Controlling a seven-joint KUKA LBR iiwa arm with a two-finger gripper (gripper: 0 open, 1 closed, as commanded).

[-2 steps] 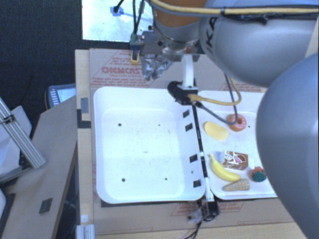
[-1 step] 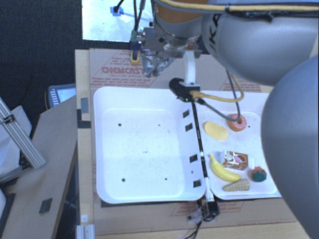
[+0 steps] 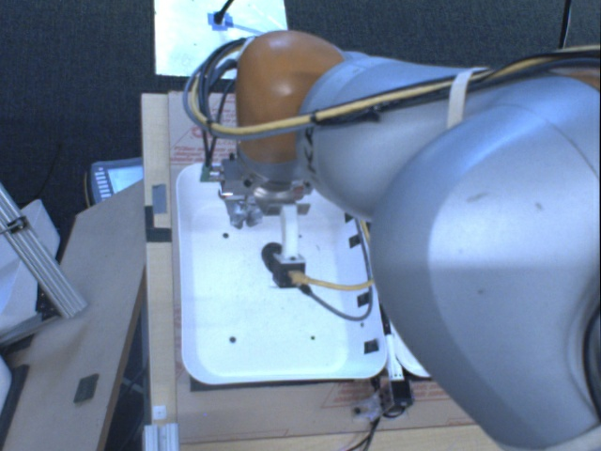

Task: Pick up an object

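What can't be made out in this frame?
- Right bin: camera view, almost all covered by the grey arm; contents hidden.
- Left bin, far end: camera view, hidden behind the orange band and the gripper.
- Dark specks on the left bin's floor: too small to tell marks from things.
- Whether the gripper holds anything: too small and shadowed.

The bulky grey metal arm (image 3: 488,214), cut off at the right and bottom edges, hides nearly all the right-hand shallow white plastic bin (image 3: 410,365) and the left white bin's (image 3: 211,289) right rim.
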